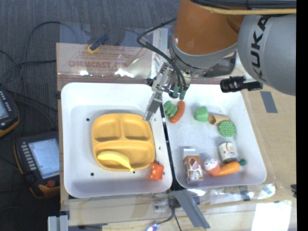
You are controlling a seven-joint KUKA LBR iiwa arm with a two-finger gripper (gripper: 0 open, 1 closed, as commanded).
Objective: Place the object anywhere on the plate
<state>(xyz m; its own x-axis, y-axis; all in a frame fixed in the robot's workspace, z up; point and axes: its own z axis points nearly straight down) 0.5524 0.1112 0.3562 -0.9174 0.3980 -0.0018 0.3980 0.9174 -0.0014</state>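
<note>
**Robotics Lab Test Bench**

Seen from above: industrial KUKA arm (269,37) over a cardboard-topped surface (284,129) with two white bins (67,129) of toy food. Handheld control pendants (38,160) on grey carpet (29,13), loose black cables (29,57) trailing alongside. Unmistakably a research setup.

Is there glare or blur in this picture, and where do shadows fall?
Camera view: glare on the clear plastic sheet behind the bins; the arm's orange band looks soft, close to the lens; the yellow plate and banana are sharp, with soft shadows.
</note>
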